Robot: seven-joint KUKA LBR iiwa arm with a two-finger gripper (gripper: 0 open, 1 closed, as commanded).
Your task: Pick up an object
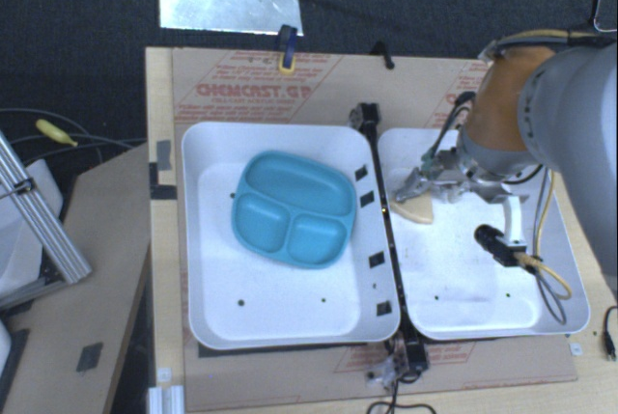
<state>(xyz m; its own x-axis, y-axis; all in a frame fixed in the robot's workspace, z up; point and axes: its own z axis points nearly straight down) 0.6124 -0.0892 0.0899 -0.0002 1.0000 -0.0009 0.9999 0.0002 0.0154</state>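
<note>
Gripper (410, 190) was low in right bin (483, 306), touching tan piece (415, 210), finger state unclear, blue tray (293, 207) sat in left bin (222, 306)

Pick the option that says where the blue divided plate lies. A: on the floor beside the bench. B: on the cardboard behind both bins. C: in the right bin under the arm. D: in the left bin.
D: the blue divided plate lies flat on the floor of the left bin, apart from the arm working over the right bin.
</note>
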